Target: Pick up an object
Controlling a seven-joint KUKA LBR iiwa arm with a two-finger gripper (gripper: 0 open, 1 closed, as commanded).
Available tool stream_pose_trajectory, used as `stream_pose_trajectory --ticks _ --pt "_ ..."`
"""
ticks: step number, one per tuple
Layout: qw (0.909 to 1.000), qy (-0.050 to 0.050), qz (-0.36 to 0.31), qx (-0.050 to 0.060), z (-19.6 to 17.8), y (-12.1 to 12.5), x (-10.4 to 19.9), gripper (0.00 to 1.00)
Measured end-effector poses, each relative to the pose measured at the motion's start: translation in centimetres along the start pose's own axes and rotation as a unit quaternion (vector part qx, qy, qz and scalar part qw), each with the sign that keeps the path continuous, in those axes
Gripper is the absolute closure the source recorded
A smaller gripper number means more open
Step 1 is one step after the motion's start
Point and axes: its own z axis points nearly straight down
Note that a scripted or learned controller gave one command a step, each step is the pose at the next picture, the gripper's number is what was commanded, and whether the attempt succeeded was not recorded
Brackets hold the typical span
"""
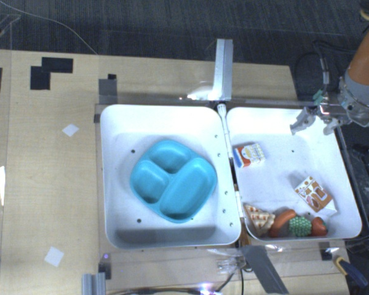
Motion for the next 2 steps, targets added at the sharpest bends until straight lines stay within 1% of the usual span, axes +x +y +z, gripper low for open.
stream_pose_trajectory --ticks 1,2 --pt "0.9990 0.000 -0.044 0.001 8.5 -7.7 -3.6 0.00" --pt "1.0000 0.000 0.009 0.000 1.2 -7.1 -3.6 0.00"
